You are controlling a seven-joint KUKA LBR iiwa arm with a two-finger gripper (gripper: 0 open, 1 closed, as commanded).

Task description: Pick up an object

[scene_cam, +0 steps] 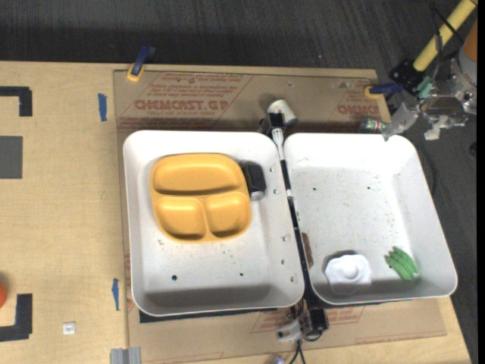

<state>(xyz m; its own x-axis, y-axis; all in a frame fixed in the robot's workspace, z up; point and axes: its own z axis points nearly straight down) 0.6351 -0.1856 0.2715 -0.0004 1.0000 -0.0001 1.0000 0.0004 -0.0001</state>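
- Gripper (390, 127) at upper right, just past the far right corner of the right bin (424, 203); nothing seen between its fingers, and whether they are spread or closed is too small and cluttered to tell.
- Arm body mostly out of frame; a yellow tube (447, 29) and cables run diag. above the wrist.
- Left bin (144, 264): yellow tray (201, 196) w/ three compartments, lying in the far half, near the left-centre.
- Small dark block (254, 179) touching the tray's right edge, near the divider between bins.
- Right bin: white cap-like item (348, 269) near the front wall, left of centre.
- Green item (402, 264) in the front right corner, just beside the wall, apart from the white one.
- Gripper is well apart from all four items; none lifted.
- Both bins sit on a brown board (189, 97) w/ red print, held by blue clamps (141, 61) at far corners.
- Specks of dirt on both bin floors.
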